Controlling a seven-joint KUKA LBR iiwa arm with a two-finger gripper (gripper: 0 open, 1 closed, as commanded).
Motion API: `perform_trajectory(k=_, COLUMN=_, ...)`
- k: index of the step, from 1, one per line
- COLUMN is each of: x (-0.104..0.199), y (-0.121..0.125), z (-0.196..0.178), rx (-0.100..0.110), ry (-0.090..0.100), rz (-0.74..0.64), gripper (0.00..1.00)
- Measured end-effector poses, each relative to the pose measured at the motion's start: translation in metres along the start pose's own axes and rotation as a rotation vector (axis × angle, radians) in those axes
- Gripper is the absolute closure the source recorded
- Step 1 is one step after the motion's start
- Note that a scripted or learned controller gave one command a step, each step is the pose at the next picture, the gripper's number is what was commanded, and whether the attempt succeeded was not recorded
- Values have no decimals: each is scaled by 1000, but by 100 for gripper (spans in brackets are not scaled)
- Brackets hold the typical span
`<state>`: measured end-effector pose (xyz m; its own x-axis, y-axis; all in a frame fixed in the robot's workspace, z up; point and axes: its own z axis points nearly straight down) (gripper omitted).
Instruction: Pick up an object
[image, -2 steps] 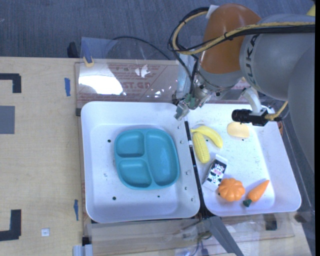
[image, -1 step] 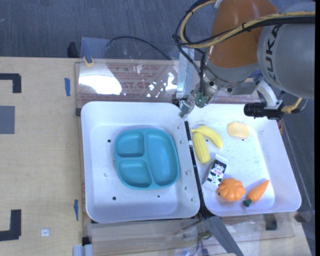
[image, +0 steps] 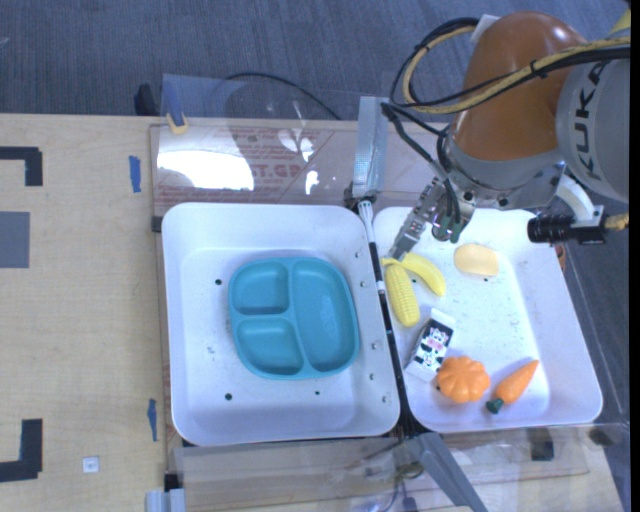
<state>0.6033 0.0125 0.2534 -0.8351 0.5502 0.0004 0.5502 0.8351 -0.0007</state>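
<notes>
The right bin (image: 560, 330) holds several toy foods. A yellow corn cob (image: 402, 292) and a banana (image: 424, 272) lie at its upper left. A pale yellow lemon-like piece (image: 477, 260) rests near the back. A small black-and-white carton (image: 432, 347), an orange pumpkin (image: 462, 380) and a carrot (image: 515, 383) sit toward the front. My gripper (image: 428, 232) hangs above the bin's back left corner, just above the banana and corn. It is open, with nothing between its fingers.
The left bin (image: 190, 300) holds a teal divided plate (image: 294, 317). A raised divider (image: 378, 290) separates the two bins. A clear plastic sheet (image: 250, 150) and a metal bar (image: 368, 150) lie behind the bins.
</notes>
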Motion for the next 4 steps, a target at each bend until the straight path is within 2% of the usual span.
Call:
perform_trajectory(k=1, x=-6, y=4, z=-74, rx=-8, ry=-11, rz=5, gripper=100)
perform_trajectory(k=2, x=13, y=82, z=-28, rx=-2, ry=0, rz=-23, gripper=100)
perform_trajectory(k=3, x=53, y=52, z=-5, rx=-1, ry=0, rz=-128, gripper=100)
perform_trajectory(k=4, x=31, y=63, z=73, rx=4, ry=7, rz=-58, gripper=100)
